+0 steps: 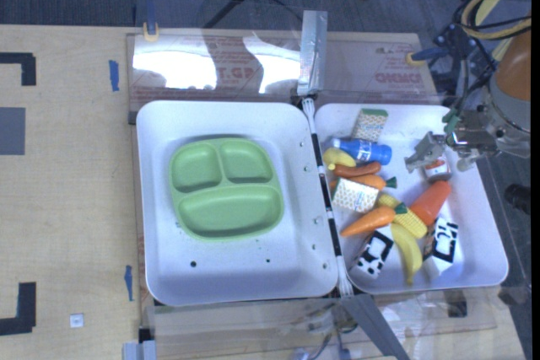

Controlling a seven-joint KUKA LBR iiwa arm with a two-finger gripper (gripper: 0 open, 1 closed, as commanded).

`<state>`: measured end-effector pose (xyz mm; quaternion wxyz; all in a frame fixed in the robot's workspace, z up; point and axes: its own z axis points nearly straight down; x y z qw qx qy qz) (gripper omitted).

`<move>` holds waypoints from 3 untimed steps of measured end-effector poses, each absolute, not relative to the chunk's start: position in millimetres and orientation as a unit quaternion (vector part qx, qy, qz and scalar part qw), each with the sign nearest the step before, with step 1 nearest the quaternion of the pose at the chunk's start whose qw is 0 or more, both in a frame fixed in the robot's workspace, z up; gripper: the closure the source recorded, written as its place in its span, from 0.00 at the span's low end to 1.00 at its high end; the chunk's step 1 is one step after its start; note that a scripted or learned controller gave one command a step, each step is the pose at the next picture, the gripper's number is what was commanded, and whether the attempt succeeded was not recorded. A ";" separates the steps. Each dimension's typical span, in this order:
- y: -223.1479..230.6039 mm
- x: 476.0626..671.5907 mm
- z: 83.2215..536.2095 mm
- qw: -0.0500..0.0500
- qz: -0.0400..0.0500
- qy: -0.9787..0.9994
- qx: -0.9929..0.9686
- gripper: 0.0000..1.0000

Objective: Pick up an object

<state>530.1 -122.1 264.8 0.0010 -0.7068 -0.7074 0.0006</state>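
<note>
Two bins [160, 131]; gripper [432, 154] hovered over right bin's toys near red carrot [432, 200], fingers spread, nothing between them.

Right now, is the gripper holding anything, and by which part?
Nothing is visibly held. The gripper hangs over the right bin, just above a small red and white item.

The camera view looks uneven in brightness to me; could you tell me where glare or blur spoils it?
Camera view: strong white glare on the clear panel behind the left bin; the green tray is evenly lit; the gripper over the right bin looks slightly soft.
</note>
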 end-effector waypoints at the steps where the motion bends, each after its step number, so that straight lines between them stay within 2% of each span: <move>1: -61.5 479.1 183.8 0.001 0.000 -0.680 -0.733 0.00; 2: -112.5 526.0 163.7 -0.001 0.000 -0.724 -0.689 0.00; 3: -106.1 560.8 93.2 -0.004 -0.005 -0.714 -0.700 0.00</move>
